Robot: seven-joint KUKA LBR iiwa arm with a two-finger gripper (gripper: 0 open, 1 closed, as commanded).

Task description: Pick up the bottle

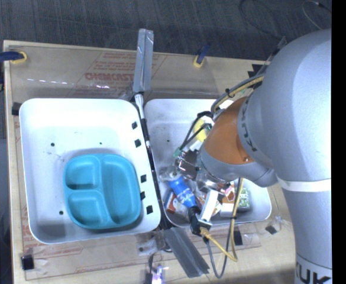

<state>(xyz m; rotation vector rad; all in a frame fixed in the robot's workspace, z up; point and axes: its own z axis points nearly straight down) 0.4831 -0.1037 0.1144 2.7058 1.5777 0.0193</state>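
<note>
A small blue bottle [181, 192] with a pale label lies tilted near the front left of the right bin [161, 120], among other items. My gripper [184, 169] hangs low in that bin, just above and behind the bottle, under the orange band of the wrist. The arm hides the gripper's tips and the middle of the bin. Whether the gripper touches the bottle I cannot tell.
An orange packet [171, 204] lies by the bottle at the bin's front wall. A green and white pack [243, 199] sits to the right. The left bin [42, 117] holds a teal divided tray [102, 189]. A ridge with black clips [143, 158] separates the bins.
</note>
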